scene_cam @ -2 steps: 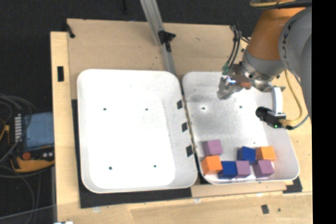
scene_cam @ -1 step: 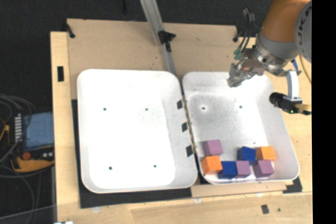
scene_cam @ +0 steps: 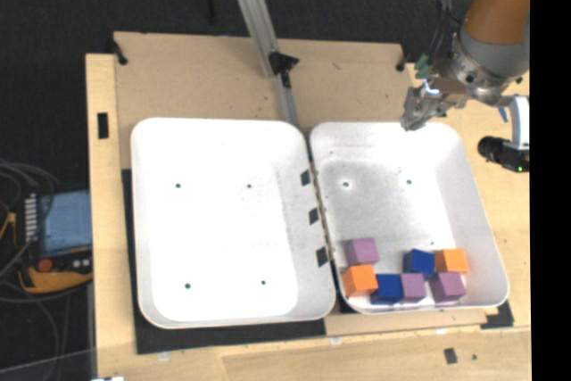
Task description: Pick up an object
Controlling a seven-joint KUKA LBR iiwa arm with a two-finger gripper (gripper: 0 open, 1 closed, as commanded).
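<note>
A slanted metal rail [scene_cam: 259, 22] crosses the tabletop's [scene_cam: 357, 62] far edge, ending between the two bins. Blocks [scene_cam: 406, 272] (purple, orange, blue) cluster along the right bin's [scene_cam: 393, 165] near edge. The tool [scene_cam: 416, 116] hangs over that bin's far right corner, well apart from them; whether it is open cannot be told. No readable writing.

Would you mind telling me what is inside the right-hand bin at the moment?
The right bin holds coloured blocks clustered at its near edge: three purple, two blue, two orange. They sit packed together, so anything beneath or between them is hidden.
</note>
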